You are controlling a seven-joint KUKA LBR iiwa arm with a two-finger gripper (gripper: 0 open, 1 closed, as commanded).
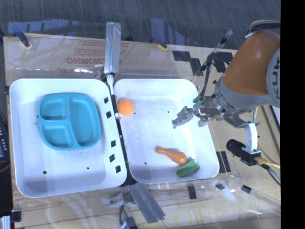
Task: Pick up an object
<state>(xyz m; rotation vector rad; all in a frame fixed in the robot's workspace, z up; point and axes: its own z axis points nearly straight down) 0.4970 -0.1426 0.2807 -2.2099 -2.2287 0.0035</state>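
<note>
Three small objects lie in the right bin (143, 173). An orange ball (126, 107) rests by its left wall. An orange drumstick-shaped piece (172, 154) lies near the front, and a green block (188, 168) touches its right end in the front right corner. My gripper (192, 119) hangs over the right side of this bin, above and right of the drumstick piece and well to the right of the ball. Its fingers (182, 116) stand open with nothing between them.
The left bin (19, 175) holds a blue divided plate (70, 120). A ridge with black clips (114, 137) separates the two bins. The arm's orange band (252, 66) and cables sit beyond the right bin's right wall.
</note>
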